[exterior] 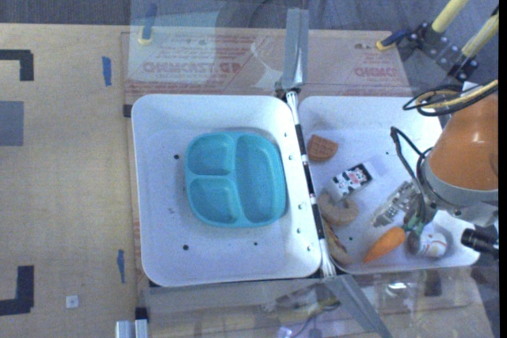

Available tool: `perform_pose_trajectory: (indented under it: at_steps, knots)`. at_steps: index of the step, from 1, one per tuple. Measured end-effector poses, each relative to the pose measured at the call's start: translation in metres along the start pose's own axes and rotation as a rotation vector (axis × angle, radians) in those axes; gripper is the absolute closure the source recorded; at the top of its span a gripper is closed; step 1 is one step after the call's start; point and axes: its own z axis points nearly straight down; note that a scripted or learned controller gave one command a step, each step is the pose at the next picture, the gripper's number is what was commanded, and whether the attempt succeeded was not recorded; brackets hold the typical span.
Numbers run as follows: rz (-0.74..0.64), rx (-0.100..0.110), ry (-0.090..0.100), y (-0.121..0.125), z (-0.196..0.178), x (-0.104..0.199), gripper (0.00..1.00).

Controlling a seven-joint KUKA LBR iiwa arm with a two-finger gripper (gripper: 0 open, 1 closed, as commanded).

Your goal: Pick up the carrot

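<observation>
On the tabletop, the right bin (380,134) holds the carrot (384,245): light, stiff, smooth. Grip it mid-length. You cannot tell the gripper (408,214) state.

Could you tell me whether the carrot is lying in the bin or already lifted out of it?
Lying in the bin. The carrot rests flat on the floor of the right bin, with the gripper just above its upper end.

You're getting even, soft overhead light, no hard shadows. Left white bin (158,194) is brightest, nr blown out w/ faint glare along its rim. Blue tray (236,178) inside it casts only a thin shadow. Pic's soft overall; detail right of that bin goes blurry, esp. the arm.
</observation>
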Motion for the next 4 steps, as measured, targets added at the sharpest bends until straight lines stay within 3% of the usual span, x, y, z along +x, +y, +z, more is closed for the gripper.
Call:
perform_pose_trajectory:
  at_steps: [1, 2, 3, 4]
  knots:
    - [0.196, 0.011, 0.019, 0.046, -0.084, 0.017, 1.00]
    - [0.521, 0.015, 0.015, -0.010, -0.131, -0.009, 1.00]
    - [0.456, 0.015, 0.015, -0.054, -0.149, -0.050, 1.00]
    - [0.311, 0.013, 0.015, -0.056, -0.204, -0.056, 1.00]
